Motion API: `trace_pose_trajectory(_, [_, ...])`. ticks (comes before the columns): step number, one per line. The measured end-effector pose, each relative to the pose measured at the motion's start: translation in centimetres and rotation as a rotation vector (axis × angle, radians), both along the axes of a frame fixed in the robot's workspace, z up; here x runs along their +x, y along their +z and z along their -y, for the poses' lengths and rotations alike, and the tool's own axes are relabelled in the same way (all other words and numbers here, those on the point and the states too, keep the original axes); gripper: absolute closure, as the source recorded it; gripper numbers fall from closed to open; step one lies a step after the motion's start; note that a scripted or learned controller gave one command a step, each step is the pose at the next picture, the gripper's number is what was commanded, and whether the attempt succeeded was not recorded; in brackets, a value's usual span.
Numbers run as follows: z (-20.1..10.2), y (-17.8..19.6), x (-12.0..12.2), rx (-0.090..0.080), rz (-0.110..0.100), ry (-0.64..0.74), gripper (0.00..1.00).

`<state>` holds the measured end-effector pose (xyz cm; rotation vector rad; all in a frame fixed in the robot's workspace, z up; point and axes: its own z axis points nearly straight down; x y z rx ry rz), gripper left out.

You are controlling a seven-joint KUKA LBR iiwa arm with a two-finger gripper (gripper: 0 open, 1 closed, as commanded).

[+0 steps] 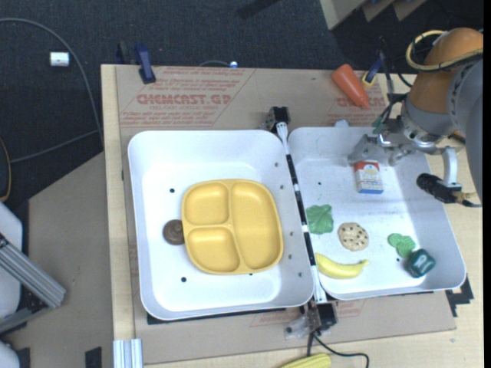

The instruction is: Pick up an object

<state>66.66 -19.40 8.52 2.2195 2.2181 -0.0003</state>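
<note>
The small carton (pixel 369 178), a boxy red, white and blue pack, lies flat near the back of the right bin (pixel 437 228), its long axis running front to back. The gripper (pixel 374 149), grey metal, hangs at the carton's far end, just touching or just above it; whether the jaws are apart or together cannot be told. Nearer the front lie a leafy green piece (pixel 320 219), a round speckled cookie (pixel 353 237), a curved yellow banana (pixel 341 267) and a dark green block (pixel 420 263). The left bin (pixel 153 167) holds a glossy yellow divided plate (pixel 231 226).
</note>
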Motion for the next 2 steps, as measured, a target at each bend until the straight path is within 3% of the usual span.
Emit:
trace_pose_trajectory(1, [-0.1,1.1,0.1,-0.002,0.004,0.002,1.0])
trace_pose_trajectory(2, [-6.9,0.0,-2.2,0.003,0.0,0.002,1.0])
